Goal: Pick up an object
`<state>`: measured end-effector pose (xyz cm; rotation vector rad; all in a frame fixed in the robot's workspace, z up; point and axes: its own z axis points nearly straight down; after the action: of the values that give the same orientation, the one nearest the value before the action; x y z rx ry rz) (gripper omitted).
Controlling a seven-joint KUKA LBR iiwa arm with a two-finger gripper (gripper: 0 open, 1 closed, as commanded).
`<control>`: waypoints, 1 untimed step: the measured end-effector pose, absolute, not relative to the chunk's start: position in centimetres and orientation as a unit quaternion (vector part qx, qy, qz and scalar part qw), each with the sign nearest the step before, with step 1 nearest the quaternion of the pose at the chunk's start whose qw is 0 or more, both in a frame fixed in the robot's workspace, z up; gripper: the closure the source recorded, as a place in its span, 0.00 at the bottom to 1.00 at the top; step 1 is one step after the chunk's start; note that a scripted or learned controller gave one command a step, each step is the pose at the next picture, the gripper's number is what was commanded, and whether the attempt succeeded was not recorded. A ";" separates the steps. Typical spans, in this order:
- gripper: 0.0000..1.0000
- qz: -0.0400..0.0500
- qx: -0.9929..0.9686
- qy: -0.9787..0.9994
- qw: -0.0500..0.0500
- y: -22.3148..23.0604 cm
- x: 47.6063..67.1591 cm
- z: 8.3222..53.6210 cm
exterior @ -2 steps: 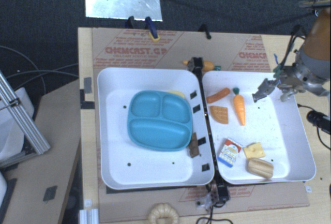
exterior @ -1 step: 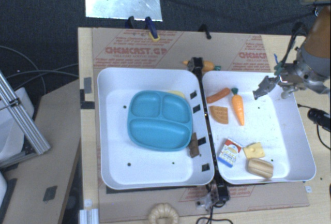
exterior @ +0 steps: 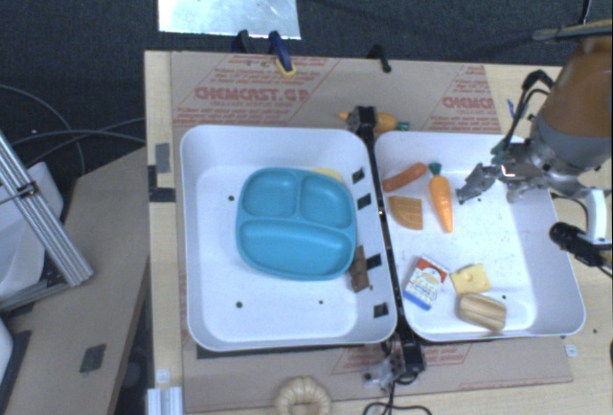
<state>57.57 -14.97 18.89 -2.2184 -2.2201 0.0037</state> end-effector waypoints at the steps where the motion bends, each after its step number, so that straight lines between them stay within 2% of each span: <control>1: 0.00 0.001 -0.707 -0.707 0.001 -15.2 57.4 14.7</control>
<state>57.43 -15.20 14.66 -2.2192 -2.2210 0.0023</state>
